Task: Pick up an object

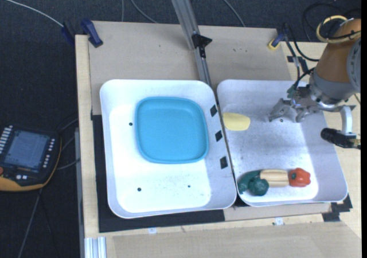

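The grey arm, orange band above its wrist, reaches in from the right over the right bin (321,136), its pincer (291,114) low above the bin's upper floor with fingers spread apart and nothing between them. A pale yellow object (236,121) lies at the bin's left wall, near the pincer but apart from it. Along the near edge sit a green object (253,184), a tan block (274,178) and a red object (299,177) in a row. A blue tray (171,129) rests in the left bin (120,182) on the bench (143,50).
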